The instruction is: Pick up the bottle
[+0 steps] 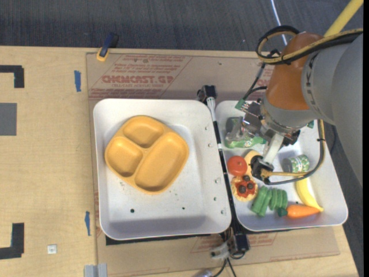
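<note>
A clear plastic bottle (233, 131) with a green label lies in the far left corner of the right bin (334, 203). The gripper (251, 124) hangs low over that corner, right beside the bottle's right end and hiding part of it. Whether it touches the bottle is not clear. The grey arm with its orange band comes in from the upper right above the bin.
In the right bin there are also a red tomato (237, 165), a small berry tart (245, 186), a green vegetable (268, 201), a carrot (302, 211), a banana (307, 193) and a small green-patterned can (298, 164). A yellow divided plate (147, 153) sits in the left bin (109, 212).
</note>
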Controlling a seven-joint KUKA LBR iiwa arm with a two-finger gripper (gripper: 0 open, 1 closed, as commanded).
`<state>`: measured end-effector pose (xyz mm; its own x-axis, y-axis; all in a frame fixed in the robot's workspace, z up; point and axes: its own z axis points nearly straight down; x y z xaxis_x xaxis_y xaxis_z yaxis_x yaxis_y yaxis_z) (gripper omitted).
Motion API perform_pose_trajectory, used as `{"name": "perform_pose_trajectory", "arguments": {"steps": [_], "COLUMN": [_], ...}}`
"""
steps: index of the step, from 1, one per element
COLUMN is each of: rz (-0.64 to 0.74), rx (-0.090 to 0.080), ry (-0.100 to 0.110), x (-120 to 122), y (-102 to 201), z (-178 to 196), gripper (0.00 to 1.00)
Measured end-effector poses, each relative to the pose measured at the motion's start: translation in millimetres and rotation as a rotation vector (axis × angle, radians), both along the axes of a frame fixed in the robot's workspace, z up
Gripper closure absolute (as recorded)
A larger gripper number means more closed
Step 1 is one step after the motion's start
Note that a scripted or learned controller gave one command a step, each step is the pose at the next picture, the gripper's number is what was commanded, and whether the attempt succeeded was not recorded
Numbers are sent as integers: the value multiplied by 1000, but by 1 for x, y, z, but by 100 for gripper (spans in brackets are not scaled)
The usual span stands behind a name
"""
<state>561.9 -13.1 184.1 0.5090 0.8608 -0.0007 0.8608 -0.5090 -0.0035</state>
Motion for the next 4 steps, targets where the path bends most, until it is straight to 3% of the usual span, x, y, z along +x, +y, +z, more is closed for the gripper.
{"name": "perform_pose_trajectory", "arguments": {"steps": [1,2,3,4], "rz": [-102,-103,162,-93], "rx": [0,1,1,-2], "ry": [1,0,0,-3], "x": [-41,-40,-83,-66], "y": [44,44,50,30], "z": [0,10,0,17], "gripper": [0,100,100,100]}}
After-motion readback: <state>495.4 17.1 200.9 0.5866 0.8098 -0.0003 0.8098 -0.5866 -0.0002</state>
